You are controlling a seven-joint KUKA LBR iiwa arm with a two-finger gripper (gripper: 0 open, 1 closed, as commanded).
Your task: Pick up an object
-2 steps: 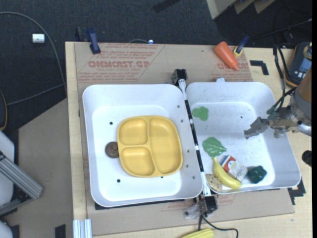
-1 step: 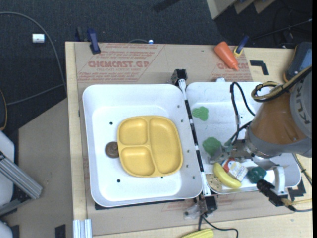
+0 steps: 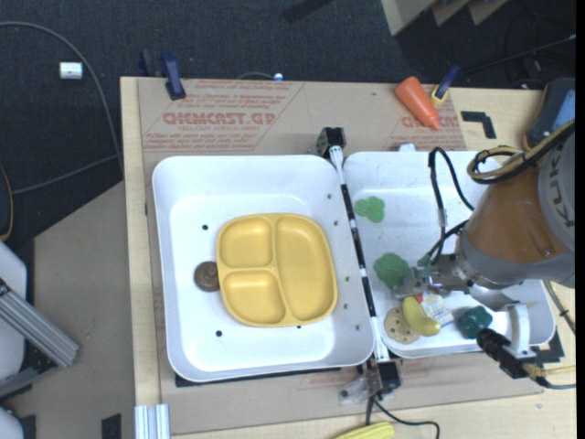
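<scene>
arm [image 3: 512, 231] over right bin [image 3: 402, 167] — banana [image 3: 419, 315] below | yellow tray [image 3: 274, 268] left bin [image 3: 183, 245]

In the left bin [image 3: 174, 245] you have bare floor all round the yellow divided plate [image 3: 274, 269], except where a brown disc [image 3: 207, 275] touches its left edge. The right bin [image 3: 402, 167] is crowded: the arm [image 3: 512, 231] overhangs its near half, green pieces [image 3: 391, 268] beside it.

Small yellow banana-like toy [image 3: 418, 315] lying in right bin (near front edge), beside tan perforated disc [image 3: 398, 325].
</scene>
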